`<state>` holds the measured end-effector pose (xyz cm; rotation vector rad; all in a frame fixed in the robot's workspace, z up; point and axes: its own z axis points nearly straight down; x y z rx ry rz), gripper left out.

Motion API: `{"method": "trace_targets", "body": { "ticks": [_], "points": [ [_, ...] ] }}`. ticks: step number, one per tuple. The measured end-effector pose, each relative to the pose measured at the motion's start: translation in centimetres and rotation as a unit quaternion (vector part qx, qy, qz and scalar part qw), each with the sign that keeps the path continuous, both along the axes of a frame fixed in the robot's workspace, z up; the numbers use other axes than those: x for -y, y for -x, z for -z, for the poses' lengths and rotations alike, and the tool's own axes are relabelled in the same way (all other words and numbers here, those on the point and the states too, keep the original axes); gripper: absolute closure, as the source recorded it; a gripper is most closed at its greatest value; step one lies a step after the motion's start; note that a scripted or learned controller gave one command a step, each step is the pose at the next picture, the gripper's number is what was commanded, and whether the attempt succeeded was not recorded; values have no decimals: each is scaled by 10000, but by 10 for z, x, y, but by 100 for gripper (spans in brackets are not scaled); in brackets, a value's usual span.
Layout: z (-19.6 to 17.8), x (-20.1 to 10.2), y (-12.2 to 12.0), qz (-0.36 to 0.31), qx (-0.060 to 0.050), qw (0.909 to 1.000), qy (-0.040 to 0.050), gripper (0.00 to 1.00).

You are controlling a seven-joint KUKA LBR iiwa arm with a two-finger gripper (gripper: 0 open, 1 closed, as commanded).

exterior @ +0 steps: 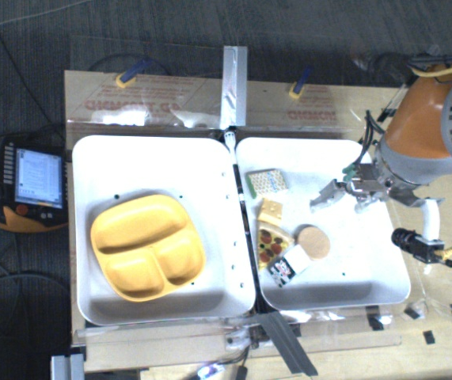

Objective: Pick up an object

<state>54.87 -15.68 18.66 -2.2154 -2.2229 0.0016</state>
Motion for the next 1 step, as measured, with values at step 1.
{"method": "trace_targets", "body": {
  "ticks": [1],
  "points": [
    [95,-16,6,249,61,9997,21,0]
  ]
}}
